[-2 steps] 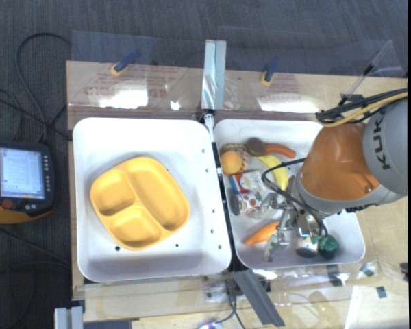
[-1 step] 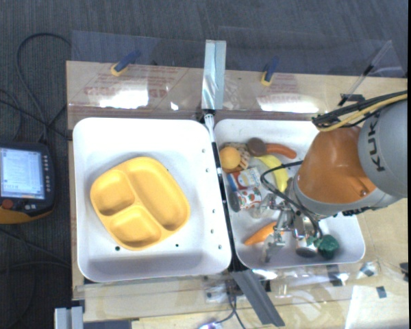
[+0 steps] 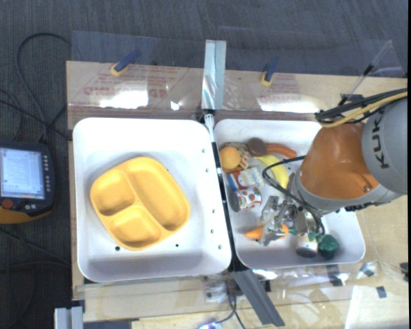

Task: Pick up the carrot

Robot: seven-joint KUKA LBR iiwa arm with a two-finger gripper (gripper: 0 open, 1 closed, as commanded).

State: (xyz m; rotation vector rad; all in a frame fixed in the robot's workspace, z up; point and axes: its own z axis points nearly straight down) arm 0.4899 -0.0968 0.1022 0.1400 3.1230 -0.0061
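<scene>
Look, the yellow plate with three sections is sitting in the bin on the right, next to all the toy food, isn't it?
Not quite. The yellow plate does have three sections, but it sits in the left bin, by itself. The toy food is piled in the right bin, where the arm's pincer reaches down near the carrot. The camera view shows this.

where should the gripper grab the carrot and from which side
Judging from this view, grip the carrot across its short orange body, coming straight down from above. It lies flat near the front of the right bin, its left tip bare and the rest under the gripper. Clutter crowds it behind, so a side approach looks blocked.
</scene>
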